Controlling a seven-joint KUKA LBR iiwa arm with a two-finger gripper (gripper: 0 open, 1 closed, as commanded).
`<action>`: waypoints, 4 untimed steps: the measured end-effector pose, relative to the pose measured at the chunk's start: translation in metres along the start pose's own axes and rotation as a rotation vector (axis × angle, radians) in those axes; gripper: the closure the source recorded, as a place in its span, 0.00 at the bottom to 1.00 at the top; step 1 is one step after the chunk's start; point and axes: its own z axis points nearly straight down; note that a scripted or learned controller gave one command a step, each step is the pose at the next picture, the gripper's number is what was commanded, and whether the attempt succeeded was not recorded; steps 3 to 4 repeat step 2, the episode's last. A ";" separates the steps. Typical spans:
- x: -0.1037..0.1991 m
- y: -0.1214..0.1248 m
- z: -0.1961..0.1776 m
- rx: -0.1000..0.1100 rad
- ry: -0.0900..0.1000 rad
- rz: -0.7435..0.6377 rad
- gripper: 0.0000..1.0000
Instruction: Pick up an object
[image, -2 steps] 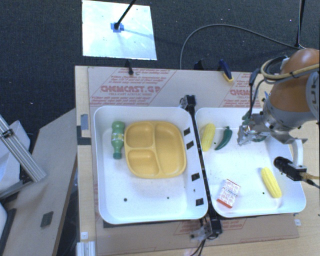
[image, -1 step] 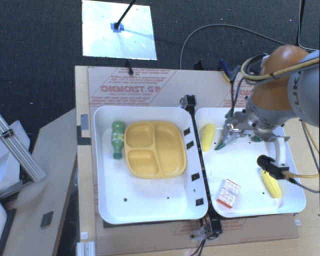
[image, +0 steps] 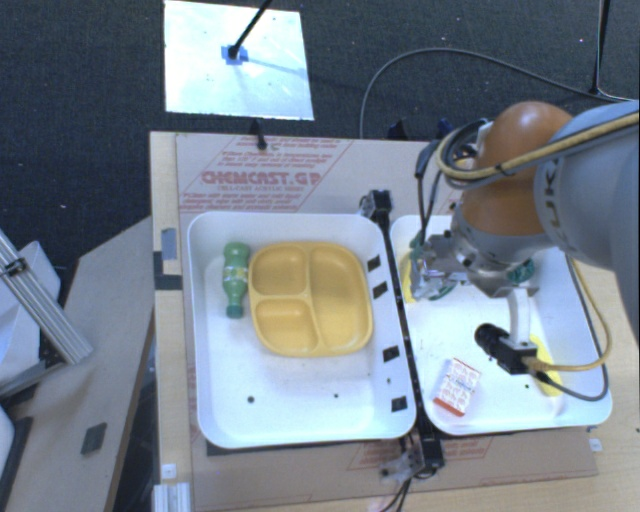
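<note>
1. Nearest the front edge lies one small red-and-white packet (image: 458, 386). It sits flat on the floor of the right-hand bin (image: 500, 408), close to that bin's front left corner.
2. There are two white bins side by side on the bench (image: 110, 300). Their inner walls meet down the middle.
3. I count four small black tabs (image: 390, 352) spaced along the wall of the left-hand bin (image: 300, 405) on the side that meets the other bin.
4. The left-hand bin holds two things. One is a yellow plate (image: 310, 298) with three compartments, lying flat in the far half.
5. The other is a green bottle (image: 235, 279), lying on its side just beside the plate's left edge, between plate and bin wall.
6. So three loose things can be counted: one packet, one plate and one bottle.
7. The one gripper (image: 432, 278) hangs over the far left part of the right-hand bin, close to the dividing wall and well apart from the packet. Whether it is open or closed I cannot tell from here.
8. A sliver of something yellow (image: 407, 268) shows against the wall just beside the gripper. I cannot make out what it is.
9. Above the gripper is the orange band (image: 515, 160) and then the grey arm (image: 590, 190), coming in from the right.
10. Behind the bins lies one clear sheet with red lettering (image: 262, 178).
11. Farthest off, one pale square panel (image: 237, 60) lies on the dark floor.
</note>
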 end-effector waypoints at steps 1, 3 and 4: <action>0.055 -0.003 -0.015 -0.003 0.000 0.000 1.00; 0.098 -0.013 -0.014 -0.001 -0.001 0.001 1.00; 0.098 -0.013 -0.014 -0.001 -0.001 0.001 1.00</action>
